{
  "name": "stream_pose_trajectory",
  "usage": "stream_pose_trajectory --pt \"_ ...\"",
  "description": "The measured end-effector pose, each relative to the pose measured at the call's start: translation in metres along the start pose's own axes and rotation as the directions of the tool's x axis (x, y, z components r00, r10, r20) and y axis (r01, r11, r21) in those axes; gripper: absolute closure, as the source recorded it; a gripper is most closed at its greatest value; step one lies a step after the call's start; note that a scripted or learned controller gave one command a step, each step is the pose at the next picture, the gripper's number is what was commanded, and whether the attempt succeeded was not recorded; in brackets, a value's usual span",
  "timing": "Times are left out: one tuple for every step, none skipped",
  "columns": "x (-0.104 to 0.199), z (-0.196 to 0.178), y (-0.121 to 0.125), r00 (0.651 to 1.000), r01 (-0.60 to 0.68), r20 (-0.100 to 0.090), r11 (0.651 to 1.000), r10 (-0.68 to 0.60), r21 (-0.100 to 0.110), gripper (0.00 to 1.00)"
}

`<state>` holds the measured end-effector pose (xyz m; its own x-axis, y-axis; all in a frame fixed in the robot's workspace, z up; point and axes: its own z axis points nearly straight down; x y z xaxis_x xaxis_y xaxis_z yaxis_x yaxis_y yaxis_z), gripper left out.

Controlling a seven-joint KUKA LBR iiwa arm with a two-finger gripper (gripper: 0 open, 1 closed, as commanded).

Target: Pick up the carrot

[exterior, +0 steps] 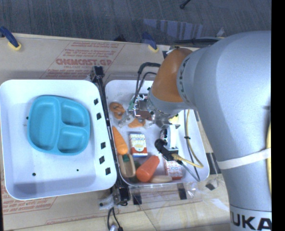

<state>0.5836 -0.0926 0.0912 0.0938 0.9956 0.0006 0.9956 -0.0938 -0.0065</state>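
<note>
Camera view, from above the bench: your grey arm (229, 105) reaches in from the right and hangs over the right bin (200, 150), its gripper (141, 110) low near the bin's upper left part. You cannot tell how the claw stands; the wrist hides it. Your carrot (119, 140) lies along the right bin's left wall, tip pointing up the frame, apart from the gripper. Just beside it sits a small carton (138, 145), with a red-orange cylinder (147, 169) lower down and a pretzel (116, 109) above. In the left bin (17, 177) rests a blue divided plate (59, 124).
</note>
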Motion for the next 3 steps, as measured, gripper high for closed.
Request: stream_pose_trajectory --pt "0.0005 -0.0098 0.0001 1.000 0.005 0.000 1.000 -0.005 0.002 1.00" --pt "0.0006 -0.0097 0.0000 1.000 0.005 0.000 1.000 -0.005 0.002 0.00" --pt "0.0013 -0.0192 0.0002 1.000 0.009 -0.001 1.000 -0.009 0.004 1.00"
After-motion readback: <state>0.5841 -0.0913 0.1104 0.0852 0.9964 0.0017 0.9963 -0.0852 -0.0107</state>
